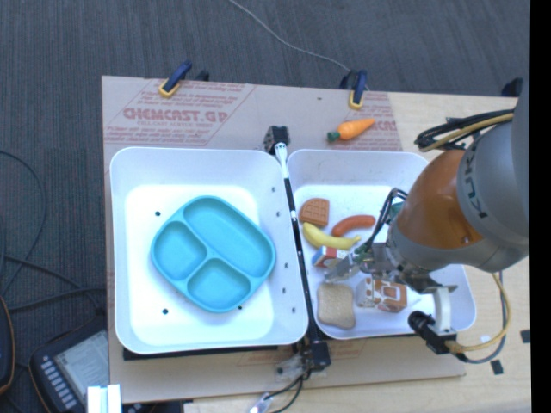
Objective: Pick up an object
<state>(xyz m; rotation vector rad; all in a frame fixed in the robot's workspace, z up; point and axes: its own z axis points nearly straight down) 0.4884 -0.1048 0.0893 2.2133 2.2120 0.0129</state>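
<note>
The right bin (430,163) holds several toy foods: a brown waffle (315,210), a red sausage (353,224), a yellow banana (329,239), a slice of bread (337,305) and a small orange-and-white box (385,293). My gripper (344,266) is down inside this bin, just below the banana and above the bread, with the grey and orange arm (448,213) covering the bin's right part. Nothing is visibly held.
A blue three-compartment plate (213,252) lies in the left bin (129,170). A toy carrot (351,129) rests on the board behind the right bin. Blue-and-yellow clamps (176,77) sit at the board's far edge, and a black divider (288,205) runs between the bins.
</note>
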